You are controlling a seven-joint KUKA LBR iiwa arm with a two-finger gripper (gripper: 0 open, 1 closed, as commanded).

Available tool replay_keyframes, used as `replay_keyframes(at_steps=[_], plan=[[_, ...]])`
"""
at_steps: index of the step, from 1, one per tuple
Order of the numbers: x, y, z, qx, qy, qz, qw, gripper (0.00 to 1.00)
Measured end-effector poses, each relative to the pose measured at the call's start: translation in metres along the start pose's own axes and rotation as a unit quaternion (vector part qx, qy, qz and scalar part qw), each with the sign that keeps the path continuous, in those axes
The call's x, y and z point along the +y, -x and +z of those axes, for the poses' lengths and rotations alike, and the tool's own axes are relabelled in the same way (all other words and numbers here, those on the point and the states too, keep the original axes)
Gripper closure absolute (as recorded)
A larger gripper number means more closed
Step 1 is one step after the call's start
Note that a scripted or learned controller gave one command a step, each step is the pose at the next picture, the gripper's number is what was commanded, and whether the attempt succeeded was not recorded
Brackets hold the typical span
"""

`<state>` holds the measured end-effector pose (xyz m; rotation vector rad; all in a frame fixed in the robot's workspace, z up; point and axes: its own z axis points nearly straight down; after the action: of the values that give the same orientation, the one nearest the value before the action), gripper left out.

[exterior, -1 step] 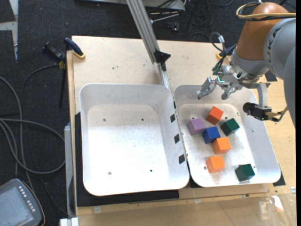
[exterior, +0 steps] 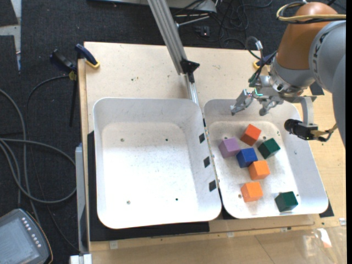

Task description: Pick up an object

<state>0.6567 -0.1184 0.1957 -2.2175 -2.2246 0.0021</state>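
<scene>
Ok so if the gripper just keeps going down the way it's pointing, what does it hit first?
The gripper, open and holding nothing, points down at the far end of the right bin. Most likely it meets bare bin floor first, just short of the orange cube. Depth is hard to judge, so it might clip that cube.

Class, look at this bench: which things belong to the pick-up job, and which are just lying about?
Belong to the job:
gripper, open above the right bin
orange cubes
green cubes
blue cube
purple cube

Lying about:
left bin
clamp
floor cables
</scene>
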Motion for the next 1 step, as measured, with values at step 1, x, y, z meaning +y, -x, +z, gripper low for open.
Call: replay_keyframes(at_steps=[1], plan=[[-0.0019,0.0003,0.0639,0.000,-0.002,0.002,1.0000,0.00]])
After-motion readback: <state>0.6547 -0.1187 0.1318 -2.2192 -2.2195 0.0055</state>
